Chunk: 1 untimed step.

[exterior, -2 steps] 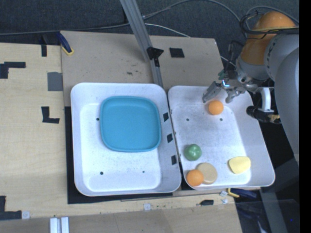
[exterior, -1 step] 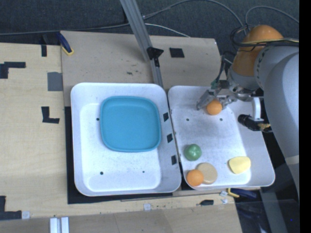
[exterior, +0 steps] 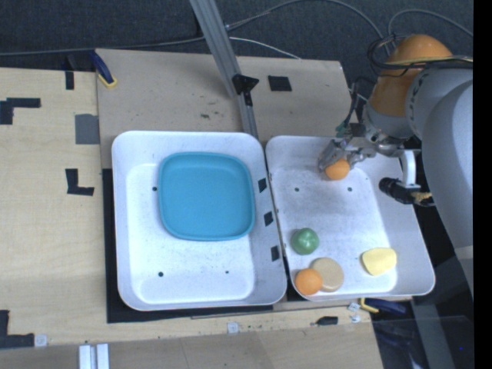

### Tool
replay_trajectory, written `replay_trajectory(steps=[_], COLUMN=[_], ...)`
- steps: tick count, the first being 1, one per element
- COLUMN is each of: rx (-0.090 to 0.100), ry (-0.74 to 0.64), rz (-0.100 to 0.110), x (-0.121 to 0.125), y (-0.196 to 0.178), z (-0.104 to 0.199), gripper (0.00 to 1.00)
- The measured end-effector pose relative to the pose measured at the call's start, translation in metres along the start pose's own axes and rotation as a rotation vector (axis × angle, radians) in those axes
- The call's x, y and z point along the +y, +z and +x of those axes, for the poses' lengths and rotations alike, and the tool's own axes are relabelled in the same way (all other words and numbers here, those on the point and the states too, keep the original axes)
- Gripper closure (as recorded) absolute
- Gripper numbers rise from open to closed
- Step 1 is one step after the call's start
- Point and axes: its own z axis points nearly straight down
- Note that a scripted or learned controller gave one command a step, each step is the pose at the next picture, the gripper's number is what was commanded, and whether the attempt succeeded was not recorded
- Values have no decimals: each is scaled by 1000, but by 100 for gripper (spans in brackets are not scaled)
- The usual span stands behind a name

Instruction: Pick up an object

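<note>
My gripper (exterior: pixel 337 163) is over the far part of the right bin (exterior: pixel 400 229), reaching in from the right. A small orange ball (exterior: pixel 337 171) sits between its grey fingertips, and the gripper is shut on it. The ball looks slightly above the bin floor. Nearer the front of the same bin lie a green ball (exterior: pixel 305 241), a second orange ball (exterior: pixel 307 282), a beige round piece (exterior: pixel 329 274) touching that ball, and a yellow piece (exterior: pixel 378 260).
The left bin (exterior: pixel 131 229) holds a blue square plate (exterior: pixel 206 195). A slanted metal pole (exterior: pixel 223 48) rises behind the bins. The arm's grey body and orange band (exterior: pixel 411 60) fill the right side, with cables above it.
</note>
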Motion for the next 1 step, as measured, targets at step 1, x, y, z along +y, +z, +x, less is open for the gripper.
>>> replay_trajectory(steps=[1], rx=[0], ry=[1], rz=[-5], x=[-4], y=[-50], z=[9], gripper=[100])
